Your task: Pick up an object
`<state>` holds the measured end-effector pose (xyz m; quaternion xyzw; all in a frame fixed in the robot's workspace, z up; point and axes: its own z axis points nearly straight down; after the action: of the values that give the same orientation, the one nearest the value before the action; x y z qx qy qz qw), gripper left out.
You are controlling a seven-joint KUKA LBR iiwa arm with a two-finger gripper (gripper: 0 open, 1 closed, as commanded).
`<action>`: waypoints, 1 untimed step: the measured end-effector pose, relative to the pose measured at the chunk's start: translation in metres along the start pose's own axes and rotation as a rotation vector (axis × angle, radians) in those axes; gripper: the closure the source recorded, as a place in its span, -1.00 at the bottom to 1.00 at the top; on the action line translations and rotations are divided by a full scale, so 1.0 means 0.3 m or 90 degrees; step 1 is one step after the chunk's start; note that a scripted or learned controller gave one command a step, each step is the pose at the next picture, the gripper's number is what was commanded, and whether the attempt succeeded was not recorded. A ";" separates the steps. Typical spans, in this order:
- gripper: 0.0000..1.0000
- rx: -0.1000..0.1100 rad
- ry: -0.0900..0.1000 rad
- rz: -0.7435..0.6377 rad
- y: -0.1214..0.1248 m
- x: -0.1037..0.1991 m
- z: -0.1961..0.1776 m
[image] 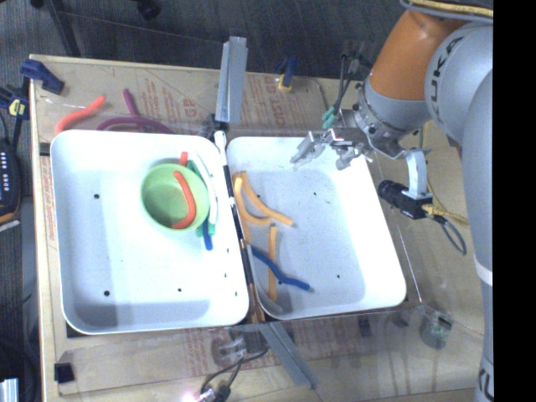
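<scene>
My gripper (325,152) hangs over the far edge of the right bin (368,249), its two metal fingers spread open with nothing between them. Below and to its left, orange strips (255,208) lie along the right bin's left side, and a blue strip (280,273) lies nearer the front. The left bin (100,266) holds a green bowl (170,198) with a red-orange curved piece (194,199) on its rim, plus green and blue bits (206,234) beside it.
A grey metal bar (231,78) stands upright behind the gap between the bins. Orange and purple cords (109,115) lie on the bench behind the left bin. A black cable plug (402,198) hangs off the arm at the right bin's right rim.
</scene>
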<state>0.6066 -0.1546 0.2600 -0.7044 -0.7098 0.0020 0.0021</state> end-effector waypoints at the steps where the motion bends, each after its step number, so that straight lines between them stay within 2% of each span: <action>1: -1.00 0.001 0.000 -0.012 -0.063 0.087 0.492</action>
<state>0.5867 -0.1286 0.1124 -0.6977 -0.7163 0.0027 0.0026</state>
